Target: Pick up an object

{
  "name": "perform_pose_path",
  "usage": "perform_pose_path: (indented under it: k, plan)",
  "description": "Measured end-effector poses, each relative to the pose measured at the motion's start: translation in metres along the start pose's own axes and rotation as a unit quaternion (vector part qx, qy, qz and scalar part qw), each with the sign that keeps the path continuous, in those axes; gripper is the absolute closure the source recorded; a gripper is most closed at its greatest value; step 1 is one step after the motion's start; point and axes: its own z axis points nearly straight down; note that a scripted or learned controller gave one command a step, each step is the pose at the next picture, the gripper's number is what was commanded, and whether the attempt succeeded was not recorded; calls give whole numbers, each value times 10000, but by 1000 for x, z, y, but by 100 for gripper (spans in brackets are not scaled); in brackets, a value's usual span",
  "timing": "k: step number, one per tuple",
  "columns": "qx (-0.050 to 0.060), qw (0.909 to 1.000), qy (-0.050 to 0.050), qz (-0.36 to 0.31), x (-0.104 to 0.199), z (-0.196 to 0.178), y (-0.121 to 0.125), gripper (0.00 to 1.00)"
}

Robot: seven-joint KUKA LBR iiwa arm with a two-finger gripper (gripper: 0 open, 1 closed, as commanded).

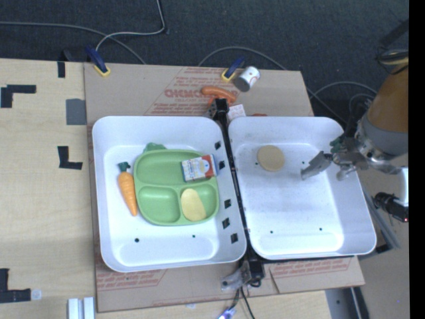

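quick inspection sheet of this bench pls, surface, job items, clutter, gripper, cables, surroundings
surface: two white bins side by side, left bin and right bin, on a cardboard sheet over a wooden bench.
job's things: tan round disc in the right bin; in the left bin a green divided tray holding a small carton and a yellow piece, with a toy carrot beside the tray.
clutter: orange item and small white cylinder on the cardboard behind the bins.
grippers: gripper over the right bin, right of the disc, apart from it, holding nothing.
cables: white cable on the dark floor.
surroundings: dark carpet behind the bench.
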Motion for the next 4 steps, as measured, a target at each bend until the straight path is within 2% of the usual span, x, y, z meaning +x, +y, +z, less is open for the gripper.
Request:
perform_pose_path:
  k: [1, 2, 3, 4]
  plan:
    - [2, 10000, 5, -6, 71, 43, 67, 0]
    - [-41, 10000, -26, -1, 72, 112, 96, 0]
    - [-76, 10000, -19, -17, 74, 100, 98, 100]
    - [-73, 10000, -21, -16, 74, 100, 98, 0]
